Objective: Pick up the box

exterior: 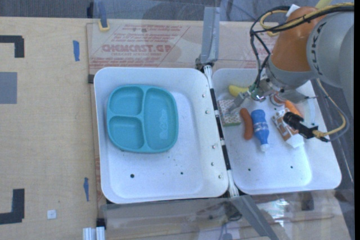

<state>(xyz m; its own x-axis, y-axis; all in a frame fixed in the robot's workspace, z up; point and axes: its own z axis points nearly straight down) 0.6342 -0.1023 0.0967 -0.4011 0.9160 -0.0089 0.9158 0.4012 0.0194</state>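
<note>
Box (229, 112) — a small flat carton — is seen lying in the right bin (292, 177), against its left wall, just left of the sausage (246, 123). Beside the sausage the blue bottle (260, 127) is laid. The gripper (256, 93) is poised above-right of the sausage — whether spread or closed cannot be told.

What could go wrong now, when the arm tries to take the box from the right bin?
The box lies at the right bin's left wall, so one side is hard to reach. A sausage and blue bottle lie close beside it and may get pushed or grabbed instead.
</note>
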